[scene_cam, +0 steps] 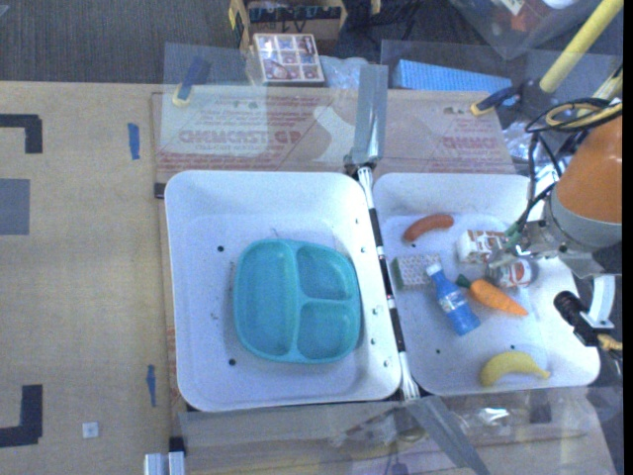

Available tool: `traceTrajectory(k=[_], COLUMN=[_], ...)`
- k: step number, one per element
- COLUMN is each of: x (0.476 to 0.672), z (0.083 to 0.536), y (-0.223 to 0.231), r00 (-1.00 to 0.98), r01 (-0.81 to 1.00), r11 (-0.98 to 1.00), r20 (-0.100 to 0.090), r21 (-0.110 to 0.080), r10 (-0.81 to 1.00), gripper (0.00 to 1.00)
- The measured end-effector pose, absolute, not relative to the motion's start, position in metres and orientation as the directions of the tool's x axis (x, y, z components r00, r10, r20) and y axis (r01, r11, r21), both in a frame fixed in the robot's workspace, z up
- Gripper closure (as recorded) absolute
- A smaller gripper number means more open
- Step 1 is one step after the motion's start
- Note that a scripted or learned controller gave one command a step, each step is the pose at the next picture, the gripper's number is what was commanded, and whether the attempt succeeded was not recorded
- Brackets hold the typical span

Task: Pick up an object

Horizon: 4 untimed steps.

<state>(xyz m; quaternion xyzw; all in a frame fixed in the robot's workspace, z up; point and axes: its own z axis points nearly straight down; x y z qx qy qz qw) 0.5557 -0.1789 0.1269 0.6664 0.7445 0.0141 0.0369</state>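
I see arm low over right bin [425, 359], gripper [514, 261] among clutter near carrot [498, 298] and white packet [482, 245]; likely lining up grasp. Fingers' spread: cannot tell. Bottle [453, 303], sausage [427, 228], banana [512, 368] lie apart. Teal tray [297, 302] in left bin [198, 216].
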Motion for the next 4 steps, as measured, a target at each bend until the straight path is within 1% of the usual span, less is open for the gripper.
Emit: traceTrajectory(k=[1,2,3,4], x=[0.553,0.506,0.508,0.541], z=[0.122,0.097,0.109,0.179], y=[-0.178,-0.21,-0.211,-0.173], r00=[-0.109,-0.217,-0.215,-0.144], r01=[0.992,0.976,0.976,0.99], r11=[0.111,0.217,0.215,0.144], r20=[-0.032,-0.009,-0.012,-0.001], r21=[0.06,0.025,0.033,0.001], r10=[0.993,0.976,0.977,0.99], gripper=[0.0,0.0,1.0,1.0])
